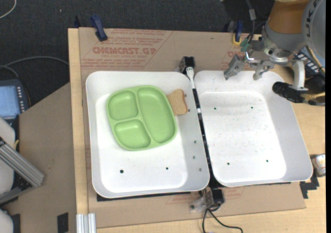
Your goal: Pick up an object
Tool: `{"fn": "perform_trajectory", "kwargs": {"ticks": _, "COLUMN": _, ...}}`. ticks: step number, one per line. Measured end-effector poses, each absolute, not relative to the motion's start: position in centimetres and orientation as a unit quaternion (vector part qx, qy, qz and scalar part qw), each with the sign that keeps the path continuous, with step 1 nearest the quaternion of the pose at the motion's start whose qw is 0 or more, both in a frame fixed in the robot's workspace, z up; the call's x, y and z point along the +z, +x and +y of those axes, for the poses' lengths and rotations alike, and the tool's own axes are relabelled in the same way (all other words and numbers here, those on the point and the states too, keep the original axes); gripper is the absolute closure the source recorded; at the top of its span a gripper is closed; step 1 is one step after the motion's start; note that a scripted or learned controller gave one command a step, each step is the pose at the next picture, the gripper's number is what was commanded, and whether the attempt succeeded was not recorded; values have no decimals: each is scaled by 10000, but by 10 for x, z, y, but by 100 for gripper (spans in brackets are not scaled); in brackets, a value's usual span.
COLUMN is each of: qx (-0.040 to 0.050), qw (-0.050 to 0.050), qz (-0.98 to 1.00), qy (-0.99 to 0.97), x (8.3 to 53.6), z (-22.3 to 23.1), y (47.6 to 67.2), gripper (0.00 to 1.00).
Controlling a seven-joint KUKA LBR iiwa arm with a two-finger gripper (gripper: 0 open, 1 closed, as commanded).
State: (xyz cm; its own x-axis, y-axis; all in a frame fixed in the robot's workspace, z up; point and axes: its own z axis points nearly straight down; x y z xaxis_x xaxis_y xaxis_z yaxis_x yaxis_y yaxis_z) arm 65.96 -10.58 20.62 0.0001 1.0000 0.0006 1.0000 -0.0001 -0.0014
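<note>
A green plate (141,118) with three compartments lies in the left bin (103,175), toward that bin's far side. It is a rounded, glossy moulded tray, pale lime in colour, turned slightly askew to the bin walls. Touching the plate's right rim is a small tan piece (178,102) shaped like a slice of bread, flat and speckled, lying between the plate and the bin's right wall.

In front of the plate the left bin floor is bare white up to the near wall, and a narrower strip runs along the plate's left side. To the right of the plate, past the black seam (199,118) where the two bins meet, the right bin (243,139) shows a wide white floor dotted with small dark specks.

The gripper (246,68) hangs over the far edge of the right bin, well apart from the plate and the tan piece. Its two fingers are spread apart with nothing between them. Both bins sit on a brown board (124,48) on the counter.
</note>
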Motion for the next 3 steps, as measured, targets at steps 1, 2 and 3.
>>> {"fn": "perform_trajectory", "kwargs": {"ticks": 1, "qx": -9, "qw": -10, "qz": -7072, "qy": -7070, "x": 218, "z": -106, "y": 660, "gripper": 100}}
{"fn": "perform_trajectory", "kwargs": {"ticks": 2, "qx": -66, "qw": -94, "qz": -7080, "qy": -7062, "x": 446, "z": -95, "y": 668, "gripper": 100}}
{"fn": "perform_trajectory", "kwargs": {"ticks": 3, "qx": 22, "qw": 36, "qz": -7082, "qy": -7060, "x": 363, "z": -60, "y": 639, "gripper": 100}}
